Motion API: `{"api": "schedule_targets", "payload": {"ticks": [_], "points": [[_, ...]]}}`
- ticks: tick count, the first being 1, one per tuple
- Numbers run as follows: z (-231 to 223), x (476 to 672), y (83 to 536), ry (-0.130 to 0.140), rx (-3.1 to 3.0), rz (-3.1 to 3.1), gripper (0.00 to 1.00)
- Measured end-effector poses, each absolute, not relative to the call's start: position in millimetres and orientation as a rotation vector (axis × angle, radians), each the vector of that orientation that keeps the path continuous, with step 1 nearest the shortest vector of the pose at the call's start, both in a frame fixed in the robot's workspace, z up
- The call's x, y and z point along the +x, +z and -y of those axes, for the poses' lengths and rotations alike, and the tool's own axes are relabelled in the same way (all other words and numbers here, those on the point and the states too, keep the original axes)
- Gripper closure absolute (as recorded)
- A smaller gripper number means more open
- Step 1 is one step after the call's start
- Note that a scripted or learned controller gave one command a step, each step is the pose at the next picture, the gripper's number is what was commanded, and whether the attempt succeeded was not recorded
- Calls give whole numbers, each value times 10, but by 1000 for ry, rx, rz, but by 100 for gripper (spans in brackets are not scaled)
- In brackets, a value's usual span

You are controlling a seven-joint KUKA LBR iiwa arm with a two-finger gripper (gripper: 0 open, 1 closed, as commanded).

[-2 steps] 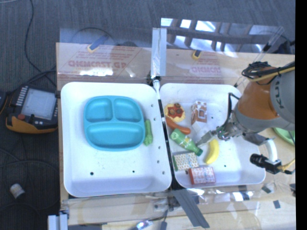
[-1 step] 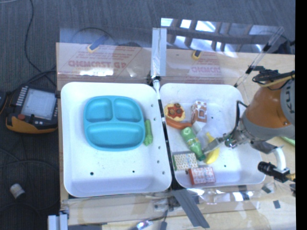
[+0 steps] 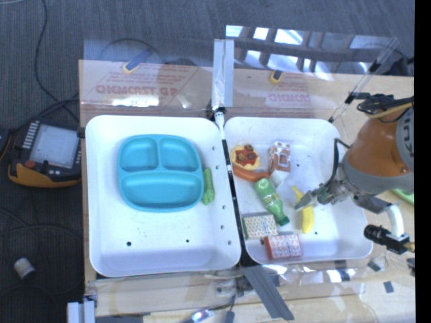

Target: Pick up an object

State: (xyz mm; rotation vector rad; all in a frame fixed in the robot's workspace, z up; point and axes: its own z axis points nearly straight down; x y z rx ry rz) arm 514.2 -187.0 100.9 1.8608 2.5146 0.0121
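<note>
- Red-and-white printed carton (image 3: 283, 246) lies nearest, below the small yellow plastic banana (image 3: 307, 219).
- That banana sits just under the pincer (image 3: 311, 198): drop straight, centre over it.
- Pincer grips nothing; its opening I cannot tell.
- Green plastic bottle (image 3: 271, 200) lies just left; avoid it.

One fixed camera looks down at a slant from above, taking in both white bins (image 3: 161, 254) side by side.

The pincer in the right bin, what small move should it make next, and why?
Probably lower straight down: the pincer hovers by the yellow piece, with the green bottle just to its left, and nothing visibly sits between its tips.
</note>
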Motion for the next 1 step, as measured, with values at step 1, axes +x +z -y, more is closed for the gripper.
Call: {"api": "schedule_targets", "payload": {"ticks": [1], "points": [[1177,6015,2160,-6,2233,-2209,100]]}}
